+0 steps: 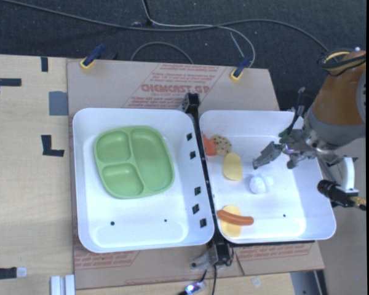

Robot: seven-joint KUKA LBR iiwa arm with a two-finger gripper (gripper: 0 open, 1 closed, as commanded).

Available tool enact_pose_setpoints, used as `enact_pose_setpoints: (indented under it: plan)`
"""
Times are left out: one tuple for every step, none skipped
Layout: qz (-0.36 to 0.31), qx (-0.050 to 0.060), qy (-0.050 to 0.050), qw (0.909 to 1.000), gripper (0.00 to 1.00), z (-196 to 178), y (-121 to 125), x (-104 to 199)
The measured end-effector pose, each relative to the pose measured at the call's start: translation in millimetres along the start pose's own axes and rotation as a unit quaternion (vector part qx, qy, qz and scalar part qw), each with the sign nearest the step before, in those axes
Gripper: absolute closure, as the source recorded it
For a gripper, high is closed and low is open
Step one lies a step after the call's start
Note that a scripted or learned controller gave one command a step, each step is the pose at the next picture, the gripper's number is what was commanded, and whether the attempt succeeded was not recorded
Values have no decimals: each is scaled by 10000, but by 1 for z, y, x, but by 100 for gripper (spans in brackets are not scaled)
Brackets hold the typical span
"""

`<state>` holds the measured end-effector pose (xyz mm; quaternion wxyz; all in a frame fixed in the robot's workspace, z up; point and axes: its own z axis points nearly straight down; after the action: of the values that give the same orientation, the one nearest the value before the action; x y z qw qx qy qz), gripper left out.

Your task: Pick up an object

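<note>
The right bin [307, 220] holds several small toy foods. A yellow oval piece [232, 166] lies left of centre, with a white lumpy piece [258, 184] just to its lower right. A speckled brown cookie [221, 144] and a small orange piece [208, 146] sit near the bin's left wall. A red sausage on a yellow bun [235, 219] lies at the front left. My gripper [275, 162] hangs over the bin's middle right, above and right of the white piece. It is open, with nothing between its fingers.
The left bin [86, 214] holds a green divided plate [134, 161]. A black divider with clips [198, 165] runs between the bins. Cables [190, 26] trail across the dark floor behind the bench. The arm's orange band [341, 97] stands at the right.
</note>
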<state>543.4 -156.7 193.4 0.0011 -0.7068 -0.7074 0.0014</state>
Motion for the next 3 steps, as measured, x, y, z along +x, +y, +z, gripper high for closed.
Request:
enact_pose_setpoints:
  plan:
    - [2, 5, 1, 10000, 0, 46, -4, -7]
    - [-5, 0, 4, 10000, 100, 35, -3, -6]
    - [-4, -30, -3, 10000, 100, -26, 1, -8]
